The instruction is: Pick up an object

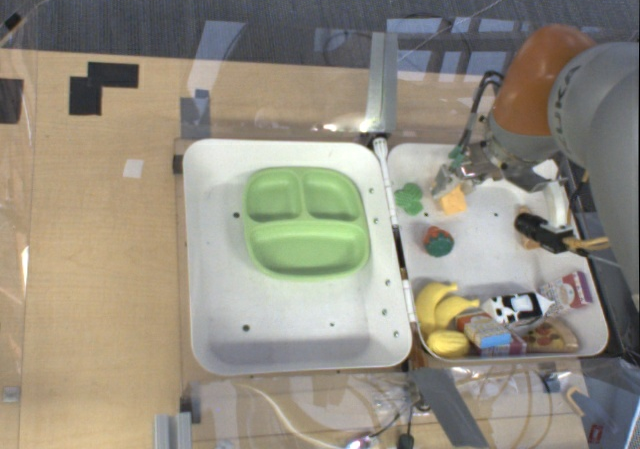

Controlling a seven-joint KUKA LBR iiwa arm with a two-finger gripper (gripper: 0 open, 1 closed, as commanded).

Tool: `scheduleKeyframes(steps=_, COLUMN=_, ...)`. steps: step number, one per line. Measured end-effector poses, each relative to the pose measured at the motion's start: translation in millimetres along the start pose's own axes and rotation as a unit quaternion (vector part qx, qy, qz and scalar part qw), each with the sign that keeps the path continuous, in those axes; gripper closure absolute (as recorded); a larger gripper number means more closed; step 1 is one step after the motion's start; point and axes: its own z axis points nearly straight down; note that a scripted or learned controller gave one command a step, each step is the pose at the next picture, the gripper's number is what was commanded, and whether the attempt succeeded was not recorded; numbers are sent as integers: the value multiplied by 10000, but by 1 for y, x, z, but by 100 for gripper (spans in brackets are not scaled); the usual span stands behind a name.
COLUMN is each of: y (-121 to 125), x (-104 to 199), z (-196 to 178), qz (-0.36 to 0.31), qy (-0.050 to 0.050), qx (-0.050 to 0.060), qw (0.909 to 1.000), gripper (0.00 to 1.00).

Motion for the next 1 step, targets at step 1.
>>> scheduleKeyframes(steps=1, y=20, x=66, z=-85, qz=726, qy=14, qx=57, qw=9973, gripper=100)
